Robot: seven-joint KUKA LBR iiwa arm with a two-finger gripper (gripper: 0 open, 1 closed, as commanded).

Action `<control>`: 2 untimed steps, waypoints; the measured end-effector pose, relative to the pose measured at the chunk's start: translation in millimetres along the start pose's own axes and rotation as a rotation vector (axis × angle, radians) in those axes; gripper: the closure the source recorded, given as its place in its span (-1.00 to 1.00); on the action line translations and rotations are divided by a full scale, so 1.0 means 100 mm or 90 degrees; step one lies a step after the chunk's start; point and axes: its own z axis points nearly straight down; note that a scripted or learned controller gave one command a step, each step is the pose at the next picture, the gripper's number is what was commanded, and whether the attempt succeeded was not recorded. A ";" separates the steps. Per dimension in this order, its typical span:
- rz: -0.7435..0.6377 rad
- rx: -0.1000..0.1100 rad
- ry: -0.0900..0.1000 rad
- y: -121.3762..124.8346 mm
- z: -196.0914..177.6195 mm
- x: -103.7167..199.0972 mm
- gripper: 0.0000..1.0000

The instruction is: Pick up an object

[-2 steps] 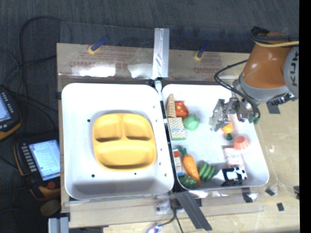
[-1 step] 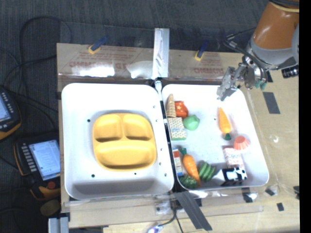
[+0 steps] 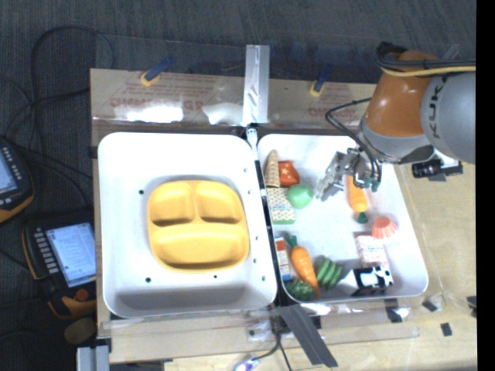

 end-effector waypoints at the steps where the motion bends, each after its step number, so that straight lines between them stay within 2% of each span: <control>1: 0.000 0.000 -0.001 0.00 -0.01 0.00 -1.00; 2: 0.009 0.000 -0.007 -0.38 0.27 0.04 -1.00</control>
